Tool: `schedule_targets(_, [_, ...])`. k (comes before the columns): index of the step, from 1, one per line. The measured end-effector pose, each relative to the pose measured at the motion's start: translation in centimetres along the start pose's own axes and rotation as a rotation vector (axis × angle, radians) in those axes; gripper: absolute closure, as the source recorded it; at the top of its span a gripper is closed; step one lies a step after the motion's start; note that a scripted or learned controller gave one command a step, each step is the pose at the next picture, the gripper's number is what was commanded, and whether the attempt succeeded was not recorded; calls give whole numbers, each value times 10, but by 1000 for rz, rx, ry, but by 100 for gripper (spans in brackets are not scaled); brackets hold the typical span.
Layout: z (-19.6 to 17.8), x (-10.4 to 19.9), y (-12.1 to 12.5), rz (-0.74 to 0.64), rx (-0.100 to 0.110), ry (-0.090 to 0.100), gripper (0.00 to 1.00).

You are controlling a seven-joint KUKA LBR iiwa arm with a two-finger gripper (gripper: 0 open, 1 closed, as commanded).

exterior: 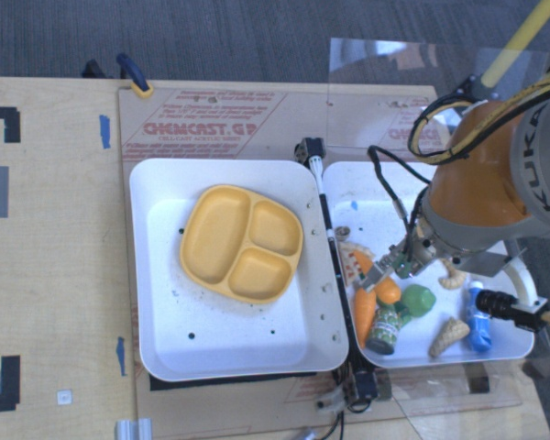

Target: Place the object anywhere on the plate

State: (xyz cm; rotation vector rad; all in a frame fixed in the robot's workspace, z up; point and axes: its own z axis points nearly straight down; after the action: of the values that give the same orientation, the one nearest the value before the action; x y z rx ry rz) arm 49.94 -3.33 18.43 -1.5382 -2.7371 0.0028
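On the bench (pixel 46 273), two shallow white bins sit side by side. The left bin (pixel 160 337) holds a yellow plate (pixel 241 243) with three compartments, lying flat near the bin's middle; nothing rests on it.

Right of the plate, past the wall where the bins meet, the right bin (pixel 367 191) holds a small heap of toy food, crowded toward the corner nearest the plate. In the heap are an orange carrot-shaped piece (pixel 365 312), a small round orange piece (pixel 388 292), a dark green bottle (pixel 383 330) lying on its side, and a green rounded piece (pixel 419 300). Further from the plate lie a pale cone-shaped piece (pixel 448 336) and a blue bottle-like thing (pixel 478 324).

The hand (pixel 396 264) hangs over the heap, just above the round orange piece, at the end of the grey and orange arm (pixel 481 181) that reaches in from the side far from the plate. Whether the hand is spread or closed I cannot tell, and nothing can be seen gripped in it.

The task's object is probably one of the pieces under the hand, though which one is unclear. They look like light, stiff, smooth plastic, so likely to slip or roll. The carrot would be best taken across its narrow width, near the middle.
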Motion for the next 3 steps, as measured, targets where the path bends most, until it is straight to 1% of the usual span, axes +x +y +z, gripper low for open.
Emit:
schedule_targets(1, [-17, 50, 43, -136, -7, -3, 100])
schedule_targets(2, [-28, 97, 104, -44, -6, -1, 100])
schedule_targets(3, [-28, 95, 103, -41, -5, -3, 0])
